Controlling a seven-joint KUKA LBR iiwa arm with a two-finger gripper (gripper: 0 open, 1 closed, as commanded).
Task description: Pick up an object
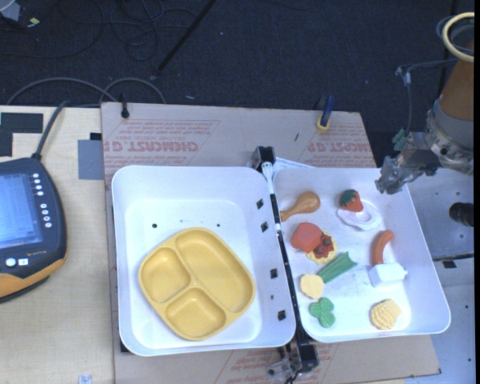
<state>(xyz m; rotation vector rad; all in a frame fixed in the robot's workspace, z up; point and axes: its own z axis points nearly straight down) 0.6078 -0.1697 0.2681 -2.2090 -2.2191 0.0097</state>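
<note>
Small toy foods are scattered in the right bin (432,294): a drumstick (301,206) and strawberry (352,201) toward its far edge, a sausage (382,246) mid-right, and corn (386,314) and broccoli (323,311) by the near edge.

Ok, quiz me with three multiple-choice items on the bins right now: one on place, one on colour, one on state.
1. Where is the yellow tray?
A. left bin
B. right bin
C. on the cardboard

2. What colour is the sausage?
A. blue
B. red
C. white

3. Where is the gripper?
A. above the left bin
B. at the right bin's far right corner
C. over the handheld screen

Answers: 1 A, it lies inside the left bin. 2 B, it is red against the right bin. 3 B, it hangs by that corner, away from the toys.
</note>
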